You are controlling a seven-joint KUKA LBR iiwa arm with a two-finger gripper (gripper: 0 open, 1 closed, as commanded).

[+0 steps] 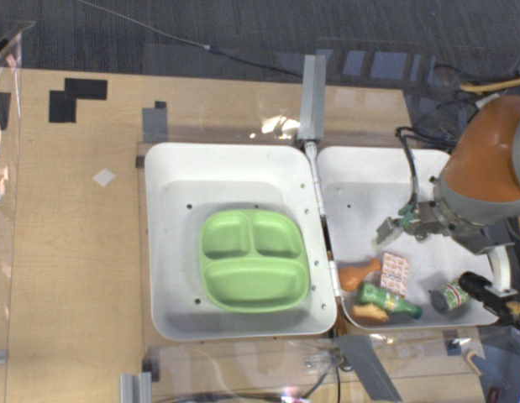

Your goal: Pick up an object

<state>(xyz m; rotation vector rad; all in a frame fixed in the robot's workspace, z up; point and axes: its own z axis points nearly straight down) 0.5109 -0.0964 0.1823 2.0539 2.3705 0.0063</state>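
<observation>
While the pick is not yet made: nothing is seen held.
Claw: above the red-and-white patterned flat packet; fingers look spread, holding nothing.
Green plastic bottle: just below the packet, likely clustered by bin slope.

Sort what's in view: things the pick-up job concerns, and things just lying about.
Job:
gripper
green bottle
small can
red-and-white packet
orange item
right bin

Lying about:
green divided plate
left bin
black tape marks
</observation>
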